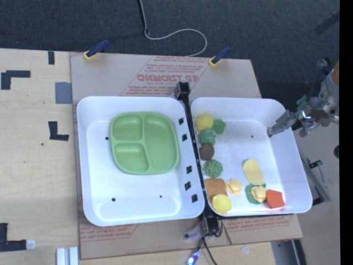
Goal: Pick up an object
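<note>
The right bin (242, 106) holds several small toy foods. Down its left side lie a yellow lemon (204, 120), two green pieces (219, 127), a brown ball (207, 151), a green broccoli (213, 168), an orange-brown block (215, 186) and a yellow ball (222, 203). Toward the front right are a yellow oblong piece (253, 171), a small yellow piece (234, 186), a green-and-yellow piece (256, 193) and an orange-red block (274, 199). My gripper (274, 129) hangs over the bin's right rim, tilted down and left, apart from all the foods. Nothing shows in its grasp.
The left bin (94, 148) holds a green divided plate (145, 142). A black divider (187, 142) runs between the bins. A cable (165, 35) loops behind them, and two clamps (96, 48) pin the cardboard base.
</note>
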Tool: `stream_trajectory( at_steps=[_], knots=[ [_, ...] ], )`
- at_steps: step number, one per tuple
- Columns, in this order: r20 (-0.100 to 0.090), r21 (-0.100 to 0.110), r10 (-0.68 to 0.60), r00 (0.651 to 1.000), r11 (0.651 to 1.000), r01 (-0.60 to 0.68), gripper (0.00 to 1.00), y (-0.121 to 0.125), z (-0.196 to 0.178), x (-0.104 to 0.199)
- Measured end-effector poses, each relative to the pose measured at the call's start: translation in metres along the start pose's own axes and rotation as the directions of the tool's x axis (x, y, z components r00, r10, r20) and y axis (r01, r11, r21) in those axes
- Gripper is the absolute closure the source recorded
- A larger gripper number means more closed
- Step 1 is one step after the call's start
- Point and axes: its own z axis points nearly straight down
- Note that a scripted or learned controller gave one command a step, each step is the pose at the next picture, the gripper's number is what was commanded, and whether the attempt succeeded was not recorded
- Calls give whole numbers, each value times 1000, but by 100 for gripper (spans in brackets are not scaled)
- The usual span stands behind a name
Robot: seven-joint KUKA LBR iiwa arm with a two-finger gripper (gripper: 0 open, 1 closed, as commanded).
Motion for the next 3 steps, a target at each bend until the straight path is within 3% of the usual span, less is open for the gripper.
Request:
stream_trajectory(
  at_steps=[1,2,3],
  knots=[
    [1,0,-1,1000,1000,1,100,0,-10,1],
    [-1,-7,-9,1000,1000,9,100,38,-60,73],
    [-2,-12,-11,1000,1000,11,100,68,-147,162]
  ],
)
